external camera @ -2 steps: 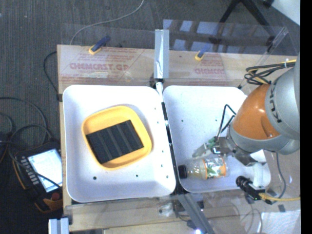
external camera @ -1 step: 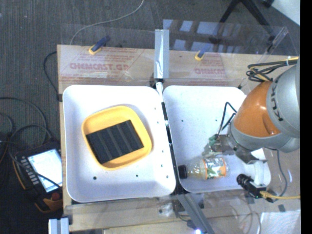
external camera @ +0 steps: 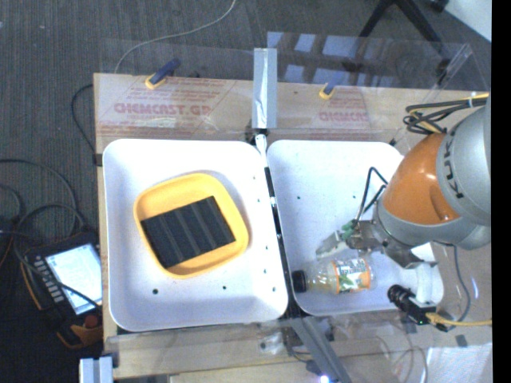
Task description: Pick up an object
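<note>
So far nothing is lifted, by my reckoning: going from the left, the left bin (external camera: 128, 294) holds a yellow dish (external camera: 152, 202) with a dark ridged block (external camera: 189, 231) lying in it, untouched and well apart from me. Across the divider, in the right bin (external camera: 319, 174), a clear bottle (external camera: 339, 278) with a dark cap lies on its side near the front wall, resting on the bin floor. Just above it sits a small crumpled clear thing (external camera: 339, 239) that I cannot identify. My gripper (external camera: 369, 240) is low over the bottle's right end, close to it or touching; I cannot tell which, nor how my hand is set, since my wrist hides it. The grasp and lift remain to be done
</note>
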`<action>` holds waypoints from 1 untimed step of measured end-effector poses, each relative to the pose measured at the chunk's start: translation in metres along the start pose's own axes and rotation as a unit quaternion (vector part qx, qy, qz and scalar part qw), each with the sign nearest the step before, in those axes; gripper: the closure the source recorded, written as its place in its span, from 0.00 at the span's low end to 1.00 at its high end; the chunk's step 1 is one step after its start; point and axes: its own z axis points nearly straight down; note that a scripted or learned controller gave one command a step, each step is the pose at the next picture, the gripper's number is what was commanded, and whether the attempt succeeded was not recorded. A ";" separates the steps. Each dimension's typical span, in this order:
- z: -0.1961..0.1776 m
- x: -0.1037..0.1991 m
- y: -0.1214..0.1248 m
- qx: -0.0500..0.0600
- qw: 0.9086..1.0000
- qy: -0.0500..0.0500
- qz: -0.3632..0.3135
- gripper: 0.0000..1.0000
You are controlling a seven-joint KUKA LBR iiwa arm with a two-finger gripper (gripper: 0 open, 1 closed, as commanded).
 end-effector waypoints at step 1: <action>0.004 -0.047 -0.002 0.011 0.999 0.002 0.041 0.00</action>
